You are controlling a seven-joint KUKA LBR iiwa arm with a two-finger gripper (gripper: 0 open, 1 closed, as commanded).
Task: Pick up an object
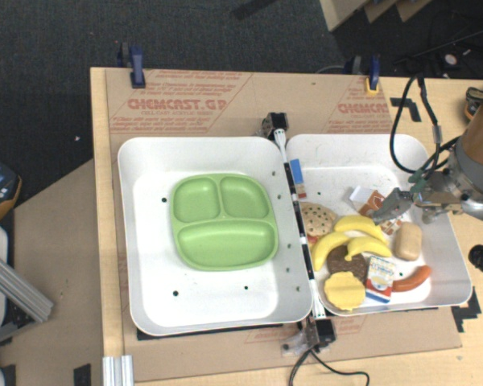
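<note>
Now curved yellow banana (348,237) lies among toy foods.

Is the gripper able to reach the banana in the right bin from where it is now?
Probably yes. The gripper hangs just right of the banana, whose top lies uncovered; nothing stands between them, though a cookie and a bread roll crowd its sides.

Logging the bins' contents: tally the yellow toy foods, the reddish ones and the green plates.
Yellow: 3, two bananas and a round yellow piece
Reddish: 1, a sausage
Green: 1, a divided plate
Total: 5
</note>
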